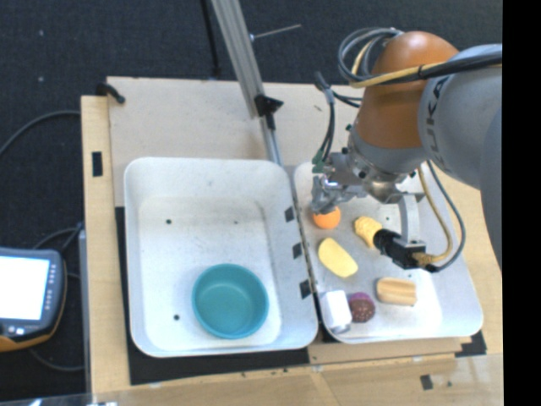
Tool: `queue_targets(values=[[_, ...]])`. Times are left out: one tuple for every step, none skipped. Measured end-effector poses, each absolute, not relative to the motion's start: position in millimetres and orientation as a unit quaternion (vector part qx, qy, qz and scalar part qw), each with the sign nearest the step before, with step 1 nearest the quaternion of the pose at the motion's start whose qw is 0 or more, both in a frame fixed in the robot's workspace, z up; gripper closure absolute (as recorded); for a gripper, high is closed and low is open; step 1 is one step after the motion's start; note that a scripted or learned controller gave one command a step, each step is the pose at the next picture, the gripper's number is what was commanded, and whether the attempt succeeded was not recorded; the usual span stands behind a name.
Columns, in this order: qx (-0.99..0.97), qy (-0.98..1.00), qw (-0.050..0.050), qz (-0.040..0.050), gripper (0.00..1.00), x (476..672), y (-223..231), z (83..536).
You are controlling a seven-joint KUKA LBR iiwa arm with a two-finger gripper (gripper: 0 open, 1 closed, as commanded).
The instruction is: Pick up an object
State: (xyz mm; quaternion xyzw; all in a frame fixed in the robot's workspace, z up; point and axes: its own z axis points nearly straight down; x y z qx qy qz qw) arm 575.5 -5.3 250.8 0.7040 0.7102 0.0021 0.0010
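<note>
— Where's the claw [325, 200] sitting?

— Right of centre in the frame, hanging under the grey arm [456, 108] with its orange band. It's low over the top left corner of the right bin [461, 311], directly above a small orange ball [327, 218], which it touches or nearly touches.

— Has it got the ball?

— I can't tell. From this angle the wrist covers the tips, so how wide it stands, or whether anything is between them, isn't clear.

— What else is in that bin?

— A yellow lemon-shaped piece [337, 258] just below the ball, a yellow corn cob [366, 229] to the right, a tan bread roll [396, 291] lower right, and along the bottom edge a white block [337, 309] beside a dark purple ball [362, 308].

— And the left bin [152, 193]?

— A teal bowl [230, 300] sits upright in its lower half. At the far left edge of the frame, a handheld screen [25, 293] rests off the bench.
</note>
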Motion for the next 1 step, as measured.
queue_targets(values=[[0.704,0.71,0.001,0.001,1.0,591.8,49.1,239.1]])
